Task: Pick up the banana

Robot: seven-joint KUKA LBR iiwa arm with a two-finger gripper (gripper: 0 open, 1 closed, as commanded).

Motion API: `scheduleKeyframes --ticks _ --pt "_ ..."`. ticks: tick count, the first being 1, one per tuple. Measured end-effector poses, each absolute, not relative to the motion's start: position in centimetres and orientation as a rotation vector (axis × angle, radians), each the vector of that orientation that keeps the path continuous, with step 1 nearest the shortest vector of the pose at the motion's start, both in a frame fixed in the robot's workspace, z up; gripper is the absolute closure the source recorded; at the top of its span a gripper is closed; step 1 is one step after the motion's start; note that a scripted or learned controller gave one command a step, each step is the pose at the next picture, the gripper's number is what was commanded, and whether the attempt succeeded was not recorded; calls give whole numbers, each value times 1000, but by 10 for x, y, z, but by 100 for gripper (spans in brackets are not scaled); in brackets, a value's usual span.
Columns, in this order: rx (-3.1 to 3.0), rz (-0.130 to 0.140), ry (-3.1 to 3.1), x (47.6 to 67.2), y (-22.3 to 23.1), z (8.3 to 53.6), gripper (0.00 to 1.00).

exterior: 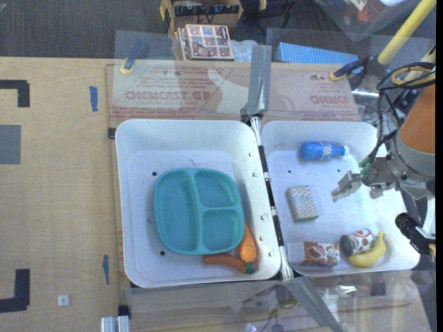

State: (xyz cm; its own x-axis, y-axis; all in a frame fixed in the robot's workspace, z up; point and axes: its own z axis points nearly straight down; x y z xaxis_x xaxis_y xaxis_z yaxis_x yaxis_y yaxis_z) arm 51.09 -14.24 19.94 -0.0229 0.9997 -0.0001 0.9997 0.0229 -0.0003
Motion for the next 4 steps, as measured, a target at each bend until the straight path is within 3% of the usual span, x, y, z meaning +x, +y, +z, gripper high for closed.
scheduleKeyframes --ticks 1,2,3,4 --pt "-2130 0 -2309 486 -180 160 0" --pt "-1959 -1 -2456 479 -222 116 0" --pt "-1893 -1 -2512 482 -208 132 0" --pt "-2053 0 -2376 493 -116 118 0"
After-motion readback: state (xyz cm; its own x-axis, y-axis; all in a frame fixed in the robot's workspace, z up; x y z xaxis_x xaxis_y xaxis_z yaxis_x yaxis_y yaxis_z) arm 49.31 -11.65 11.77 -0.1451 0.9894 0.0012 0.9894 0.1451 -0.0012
